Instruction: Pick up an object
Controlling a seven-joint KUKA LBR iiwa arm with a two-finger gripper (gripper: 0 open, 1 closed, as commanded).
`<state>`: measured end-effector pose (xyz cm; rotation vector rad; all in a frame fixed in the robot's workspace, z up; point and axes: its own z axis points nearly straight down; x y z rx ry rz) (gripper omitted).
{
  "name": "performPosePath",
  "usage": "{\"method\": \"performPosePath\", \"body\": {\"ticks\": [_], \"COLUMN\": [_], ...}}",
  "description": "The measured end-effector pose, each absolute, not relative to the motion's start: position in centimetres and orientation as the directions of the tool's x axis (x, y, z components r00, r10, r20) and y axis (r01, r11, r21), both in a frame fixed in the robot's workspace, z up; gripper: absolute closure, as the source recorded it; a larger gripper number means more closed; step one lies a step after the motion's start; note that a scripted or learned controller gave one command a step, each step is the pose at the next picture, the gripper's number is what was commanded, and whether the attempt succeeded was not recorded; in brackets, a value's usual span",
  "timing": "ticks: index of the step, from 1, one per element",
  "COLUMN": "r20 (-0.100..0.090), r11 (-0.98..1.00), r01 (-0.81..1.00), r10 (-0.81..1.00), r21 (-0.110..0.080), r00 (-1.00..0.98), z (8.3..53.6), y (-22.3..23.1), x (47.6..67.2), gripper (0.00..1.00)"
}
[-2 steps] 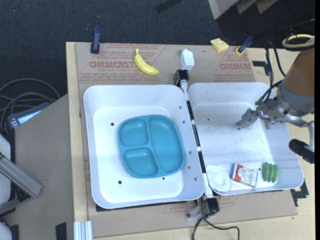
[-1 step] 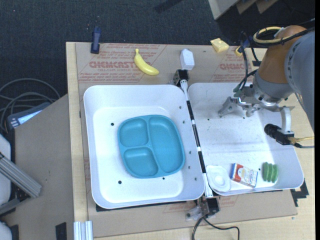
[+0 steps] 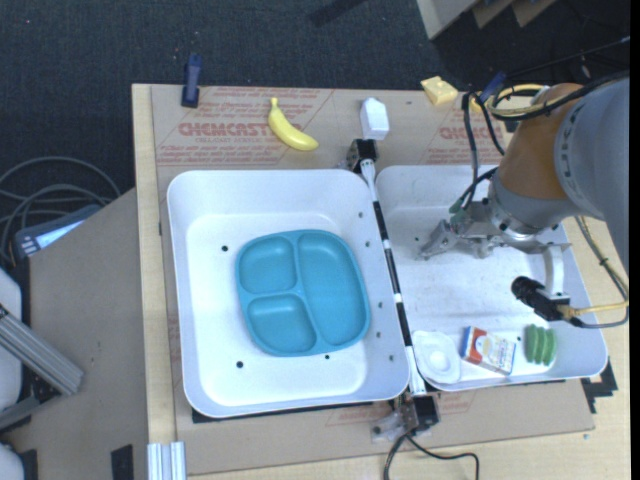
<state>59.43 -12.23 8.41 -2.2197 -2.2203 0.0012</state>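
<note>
Reaching in from the right, the grey arm's two-finger metal claw (image 3: 432,247) hangs over the right-hand shallow white bin (image 3: 440,298), though whether it is clenched or released I cannot tell. Along that bin's near edge lie a round white lid (image 3: 437,356), a small red-and-white carton (image 3: 489,350) and a green ridged toy vegetable (image 3: 540,345), well apart from the claw. A turquoise three-section plastic plate (image 3: 300,291) sits in the left-hand white bin (image 3: 200,268).

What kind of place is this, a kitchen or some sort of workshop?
Most likely a robotics lab test bench, not a kitchen. A grey robot arm reaches over two white bins set on a board, the food is toys such as a plastic banana, and loose cables lie on the carpet.
</note>
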Motion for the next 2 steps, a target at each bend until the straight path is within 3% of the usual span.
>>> {"method": "performPosePath", "body": {"ticks": [1,2], "r20": [-0.001,0.001], "r11": [0.0,0.001], "r01": [1.0,1.0], "r10": [1.0,1.0], "r21": [0.002,-0.002], "r00": [0.0,-0.001], "z": [11.0,8.4], "y": [-15.6,-12.5], "x": [63.4,61.7], "gripper": [0.0,0.0]}}
